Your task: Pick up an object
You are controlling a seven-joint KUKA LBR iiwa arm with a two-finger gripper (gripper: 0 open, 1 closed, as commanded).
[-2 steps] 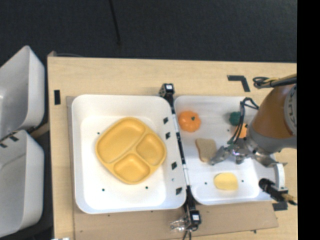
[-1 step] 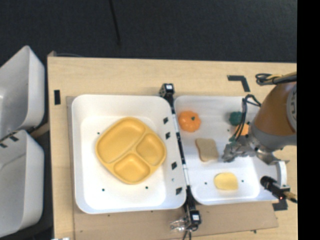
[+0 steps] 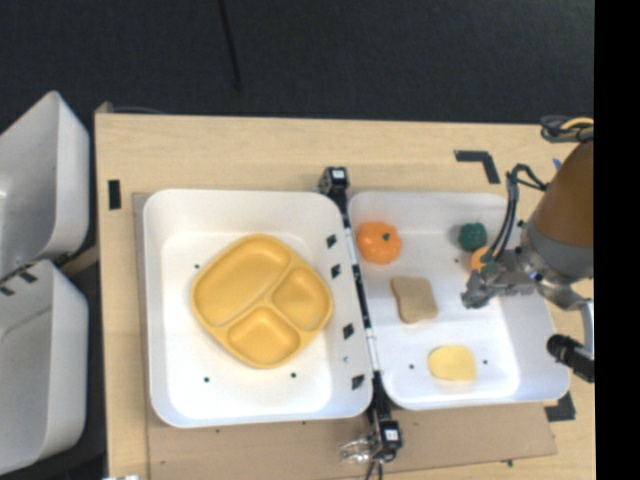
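The right bin (image 3: 520, 368), shallow and glossy white with rounded corners, holds several small food-shaped toys. A round orange fruit (image 3: 379, 242) with a green stem cap sits near its upper left corner, close to the wall shared with the other bin. Below and to the right of it lies a flat tan slice (image 3: 413, 298), roughly rectangular and matte, like bread. Nearer the front lies a smooth, pale yellow oval (image 3: 452, 364). Toward the back right is a small, dark green, knobbly piece (image 3: 472, 235), and just beside it a bit of orange (image 3: 479, 259) shows, partly hidden by the arm.

The hand (image 3: 478, 293), grey metal, hangs low over the right side of this bin, just right of the tan slice; whether it is spread or pressed together cannot be told, and nothing is seen between its tips.

The left bin (image 3: 170, 368) holds a yellow plastic plate (image 3: 262, 300) with three compartments, set at a tilt.

Both bins rest on a pale wood tabletop (image 3: 230, 148).
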